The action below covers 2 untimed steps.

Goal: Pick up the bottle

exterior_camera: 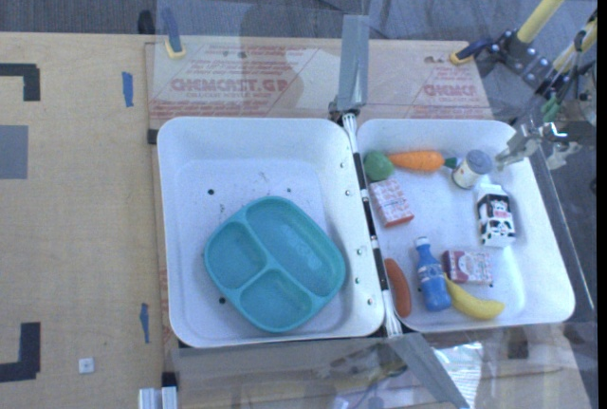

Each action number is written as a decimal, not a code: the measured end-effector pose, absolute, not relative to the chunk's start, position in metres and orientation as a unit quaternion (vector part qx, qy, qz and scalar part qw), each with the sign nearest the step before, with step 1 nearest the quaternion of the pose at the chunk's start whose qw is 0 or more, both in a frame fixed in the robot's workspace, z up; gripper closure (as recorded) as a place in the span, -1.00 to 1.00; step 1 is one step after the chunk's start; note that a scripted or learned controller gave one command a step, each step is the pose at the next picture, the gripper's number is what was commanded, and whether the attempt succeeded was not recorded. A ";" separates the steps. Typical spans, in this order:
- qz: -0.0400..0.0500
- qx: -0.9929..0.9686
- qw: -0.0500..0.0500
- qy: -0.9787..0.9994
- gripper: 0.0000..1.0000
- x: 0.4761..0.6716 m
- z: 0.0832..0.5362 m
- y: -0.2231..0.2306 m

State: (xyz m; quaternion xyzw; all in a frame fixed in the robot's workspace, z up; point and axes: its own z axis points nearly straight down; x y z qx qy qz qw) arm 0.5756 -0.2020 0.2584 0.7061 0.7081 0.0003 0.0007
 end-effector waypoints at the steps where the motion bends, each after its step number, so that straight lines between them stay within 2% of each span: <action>1: 0.000 0.654 0.000 0.756 -1.00 0.517 0.190 -0.098; 2: 0.000 0.630 -0.001 0.776 -1.00 0.479 0.184 -0.038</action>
